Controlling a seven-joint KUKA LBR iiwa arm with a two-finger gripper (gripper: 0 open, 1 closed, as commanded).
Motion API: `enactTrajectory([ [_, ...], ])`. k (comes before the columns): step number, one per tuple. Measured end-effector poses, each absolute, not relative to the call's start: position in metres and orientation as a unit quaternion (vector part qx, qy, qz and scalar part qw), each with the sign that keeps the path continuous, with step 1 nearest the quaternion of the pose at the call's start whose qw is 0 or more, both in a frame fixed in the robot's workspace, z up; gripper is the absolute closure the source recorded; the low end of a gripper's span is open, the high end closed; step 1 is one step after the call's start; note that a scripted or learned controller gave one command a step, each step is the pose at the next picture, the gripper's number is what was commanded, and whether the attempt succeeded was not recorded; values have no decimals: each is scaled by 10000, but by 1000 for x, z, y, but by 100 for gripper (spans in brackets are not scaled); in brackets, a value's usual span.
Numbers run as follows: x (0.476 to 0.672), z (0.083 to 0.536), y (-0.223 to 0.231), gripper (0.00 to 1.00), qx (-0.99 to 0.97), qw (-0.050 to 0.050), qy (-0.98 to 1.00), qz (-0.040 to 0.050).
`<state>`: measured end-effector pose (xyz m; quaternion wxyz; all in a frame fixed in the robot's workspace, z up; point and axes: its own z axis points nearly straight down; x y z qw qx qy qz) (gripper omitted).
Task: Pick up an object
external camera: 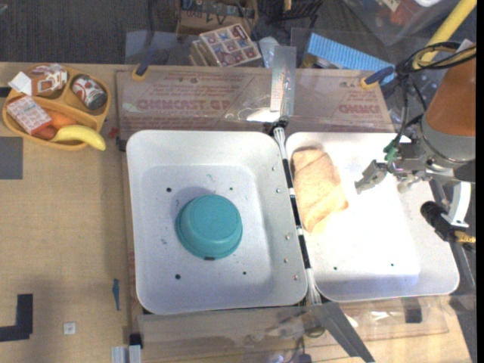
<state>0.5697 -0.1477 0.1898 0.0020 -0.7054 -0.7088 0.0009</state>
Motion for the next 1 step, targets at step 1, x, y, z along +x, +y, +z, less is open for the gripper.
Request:
enactTrajectory([
  [1, 591, 126, -156, 0, -6526, 19, -7577, 7],
])
